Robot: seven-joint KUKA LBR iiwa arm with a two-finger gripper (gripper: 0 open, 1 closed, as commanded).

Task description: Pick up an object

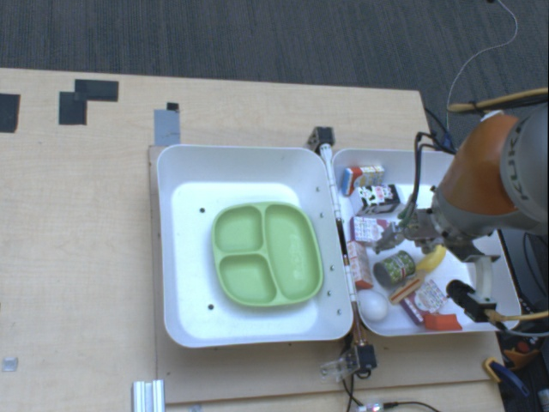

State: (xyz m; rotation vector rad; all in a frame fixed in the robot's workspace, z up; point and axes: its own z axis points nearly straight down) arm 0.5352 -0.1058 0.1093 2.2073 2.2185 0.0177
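Pale wooden bench (77, 256), grey carpet (257, 24)

Light wood bench (77, 256) w/ two shallow white bins side by side on it: left bin (180, 256), right bin (506, 294), rims touching at centre. Dark tape patches (86, 99) on bench top-left; small grey block (167, 125) just behind left bin.

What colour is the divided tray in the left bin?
Light green. The tray shows clearly in the camera view.
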